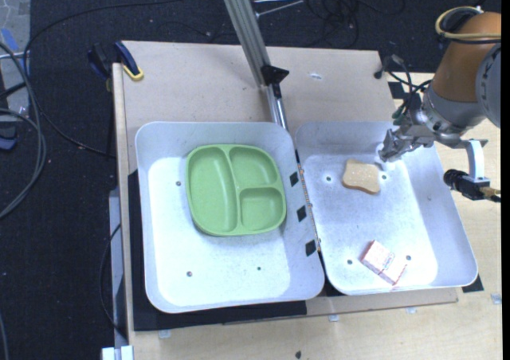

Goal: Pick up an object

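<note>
The bread (362,178) lies in the right bin (446,231), toward its far side; the gripper (388,151) hangs just beside the bread's far right corner, grasp state impossible to tell; a pink packet (379,261) lies nearer the bin's front; a green plate (237,189) sits left of the bread in the other bin (159,271).

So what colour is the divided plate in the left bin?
Light green plate, shown clearly in the camera view.

Green plate (236,189); tan bread slice (362,178); pink-and-white packet (381,261); white bins (159,271).
</note>
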You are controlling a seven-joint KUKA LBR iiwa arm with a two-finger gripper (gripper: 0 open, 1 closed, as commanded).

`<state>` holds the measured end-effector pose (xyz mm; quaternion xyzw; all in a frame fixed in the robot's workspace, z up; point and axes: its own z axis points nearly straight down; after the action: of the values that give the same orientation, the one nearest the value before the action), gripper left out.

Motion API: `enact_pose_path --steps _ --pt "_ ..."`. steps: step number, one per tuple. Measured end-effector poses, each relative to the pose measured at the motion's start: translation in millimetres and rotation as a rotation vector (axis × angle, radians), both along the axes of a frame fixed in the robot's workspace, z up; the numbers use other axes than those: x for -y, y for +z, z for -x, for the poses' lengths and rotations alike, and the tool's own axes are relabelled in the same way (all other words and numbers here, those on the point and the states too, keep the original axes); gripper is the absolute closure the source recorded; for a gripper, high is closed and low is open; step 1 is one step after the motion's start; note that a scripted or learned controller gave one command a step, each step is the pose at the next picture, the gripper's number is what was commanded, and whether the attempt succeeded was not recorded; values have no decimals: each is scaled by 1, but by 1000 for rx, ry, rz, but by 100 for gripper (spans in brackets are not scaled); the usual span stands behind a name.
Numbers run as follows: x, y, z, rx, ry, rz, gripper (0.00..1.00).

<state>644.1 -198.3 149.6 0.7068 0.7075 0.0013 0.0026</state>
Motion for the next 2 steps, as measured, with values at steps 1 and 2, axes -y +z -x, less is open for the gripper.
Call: enact_pose_path --steps 1,2 --pt "0 44 -3 2 1 1 100" --pt "0 84 -4 0 1 0 100"
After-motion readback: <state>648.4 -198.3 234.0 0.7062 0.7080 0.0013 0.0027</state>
